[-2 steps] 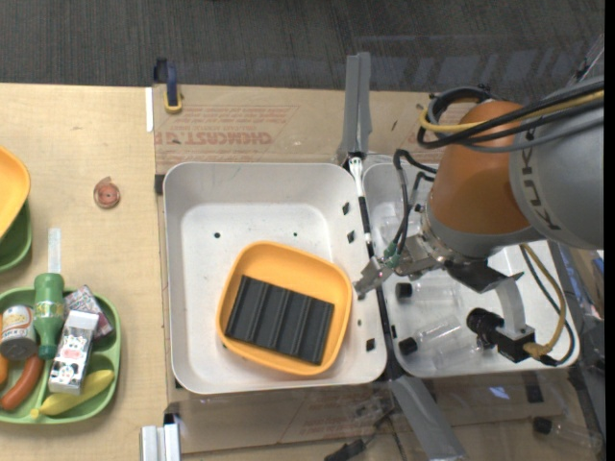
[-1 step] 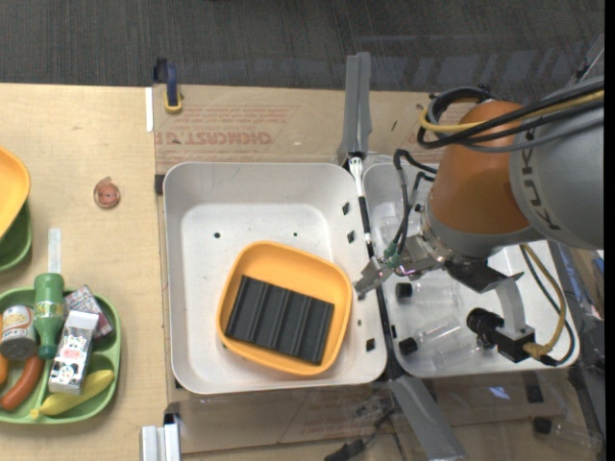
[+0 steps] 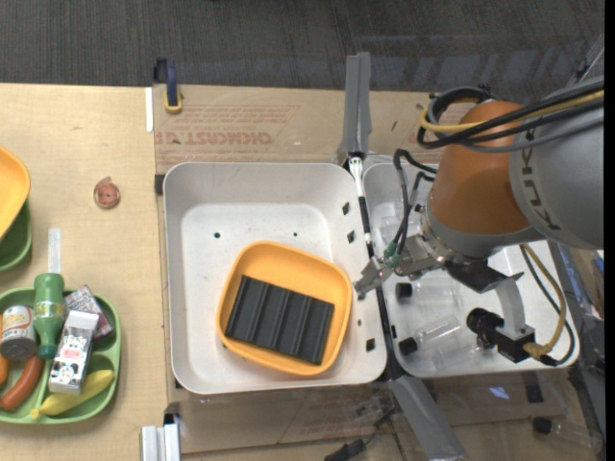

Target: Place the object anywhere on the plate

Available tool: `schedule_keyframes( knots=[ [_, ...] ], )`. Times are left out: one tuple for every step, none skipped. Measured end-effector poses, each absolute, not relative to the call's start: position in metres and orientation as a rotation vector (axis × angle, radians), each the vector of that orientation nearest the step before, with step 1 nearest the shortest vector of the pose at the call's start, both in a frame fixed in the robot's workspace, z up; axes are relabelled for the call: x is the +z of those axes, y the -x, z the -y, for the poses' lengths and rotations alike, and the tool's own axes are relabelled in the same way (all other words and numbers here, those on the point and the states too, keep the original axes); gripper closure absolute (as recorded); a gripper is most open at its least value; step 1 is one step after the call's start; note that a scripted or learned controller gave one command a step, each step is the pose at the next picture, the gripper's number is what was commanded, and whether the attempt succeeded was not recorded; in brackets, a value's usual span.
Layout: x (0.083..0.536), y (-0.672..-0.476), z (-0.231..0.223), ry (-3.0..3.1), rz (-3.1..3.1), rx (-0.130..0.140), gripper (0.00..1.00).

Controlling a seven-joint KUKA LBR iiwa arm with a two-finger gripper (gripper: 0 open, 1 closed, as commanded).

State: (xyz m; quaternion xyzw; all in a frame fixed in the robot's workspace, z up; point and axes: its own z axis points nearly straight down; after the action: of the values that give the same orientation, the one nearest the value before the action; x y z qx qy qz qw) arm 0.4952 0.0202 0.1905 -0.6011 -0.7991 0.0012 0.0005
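Observation:
A yellow plate with rounded corners lies in the left bin, toward its front right. On the plate rests a black ridged rectangular object, lying flat and slightly tilted. My gripper hangs below the orange wrist band, over the divide between the two bins, just right of the plate's right edge. It is apart from the black object and nothing shows in its grasp.
The right bin lies mostly under the arm and holds a few clear, hard-to-read items. On the bench at far left stand a green tray of toy food, a green bottle and a yellow bowl. A cardboard sheet lies behind the bins.

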Motion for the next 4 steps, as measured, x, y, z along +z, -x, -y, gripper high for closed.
schedule_keyframes(
  knots=[
    [0.1905, -0.4952, -0.0202, 1.888, 2.51, 0.004, 0.0],
    [0.1905, -0.4952, -0.0202, 1.888, 2.51, 0.004, 0.0],
    [0.1905, -0.4952, -0.0202, 1.888, 2.51, 0.004, 0.0],
    [0.1905, -0.4952, -0.0202, 1.888, 2.51, 0.004, 0.0]
  ],
)
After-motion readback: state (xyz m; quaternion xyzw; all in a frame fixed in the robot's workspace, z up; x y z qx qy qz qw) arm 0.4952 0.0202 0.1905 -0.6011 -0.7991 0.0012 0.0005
